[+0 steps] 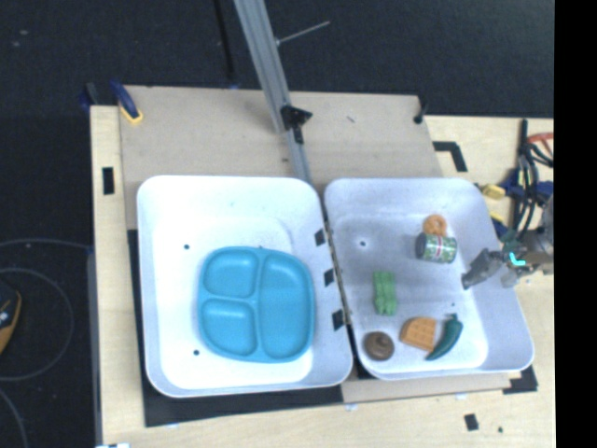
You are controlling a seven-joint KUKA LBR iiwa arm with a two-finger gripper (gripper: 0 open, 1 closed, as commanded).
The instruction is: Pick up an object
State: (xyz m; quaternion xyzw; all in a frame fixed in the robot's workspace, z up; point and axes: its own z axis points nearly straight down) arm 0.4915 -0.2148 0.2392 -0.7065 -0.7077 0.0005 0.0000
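The landmark for all positions is the right-hand shallow white bin point(368, 203), which stands edge to edge with a second shallow white bin point(168, 213) on its left.

Contents of the right-hand bin:
- A small green-and-white metal can point(436, 247) lies on its side in the upper right part of the bin.
- A small round orange object point(434, 224) sits just above the can, touching or nearly touching it.
- A green ridged plastic block point(384, 292) lies near the centre of the bin.
- A round brown disc-shaped object point(378, 345) rests near the lower edge, left of centre.
- An orange waffle-patterned wedge point(419, 331) lies to the right of the disc.
- A dark green pepper-shaped object point(447, 337) lies against the wedge on its right side.

The two-finger gripper point(478, 271) is at the right rim of this bin, just right of and slightly below the can, apart from it. Whether the gripper is parted or closed cannot be determined at this resolution. No object is seen in it.

The left-hand bin contains a light blue plastic plate with three compartments point(255, 303), lying flat.
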